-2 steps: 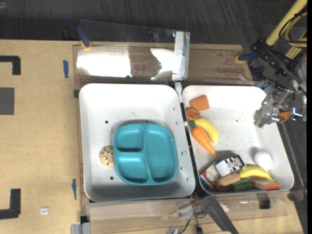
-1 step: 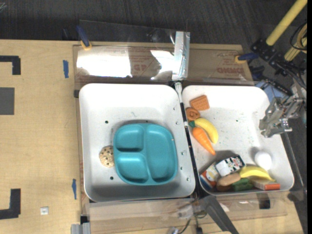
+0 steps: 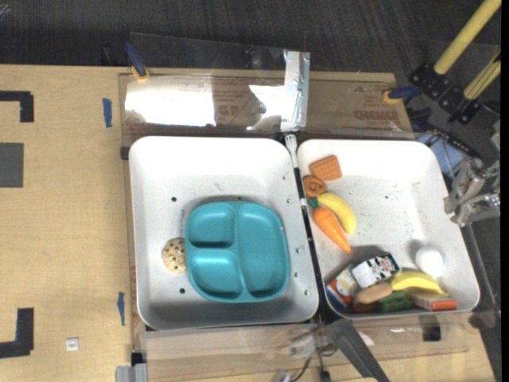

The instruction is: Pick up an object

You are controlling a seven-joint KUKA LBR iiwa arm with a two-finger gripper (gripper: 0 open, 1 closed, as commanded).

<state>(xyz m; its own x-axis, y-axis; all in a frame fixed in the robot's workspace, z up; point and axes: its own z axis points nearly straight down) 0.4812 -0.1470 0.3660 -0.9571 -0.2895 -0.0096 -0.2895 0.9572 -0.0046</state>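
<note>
The right bin [image 3: 398,173] holds several toy foods. An orange waffle square [image 3: 324,168] lies at its back left, with a small brown piece [image 3: 315,186] just below it. A yellow banana [image 3: 337,210] and an orange carrot [image 3: 332,228] lie side by side along the left wall. A white egg [image 3: 429,259] rests near the front right. At the front, a black-and-white packet [image 3: 374,270], a brown bread roll [image 3: 372,294], a second banana [image 3: 417,282] and a small can [image 3: 342,286] are piled together. In the left bin [image 3: 215,161] are a teal divided plate [image 3: 236,249] and a cookie [image 3: 174,255].
A clear plastic panel [image 3: 215,94] and cardboard stand behind the bins. Yellow poles [image 3: 469,26] and black brackets rise at the upper right. A metal fixture [image 3: 473,196] sits against the right bin's right rim. A grey strut [image 3: 358,356] crosses the bench front.
</note>
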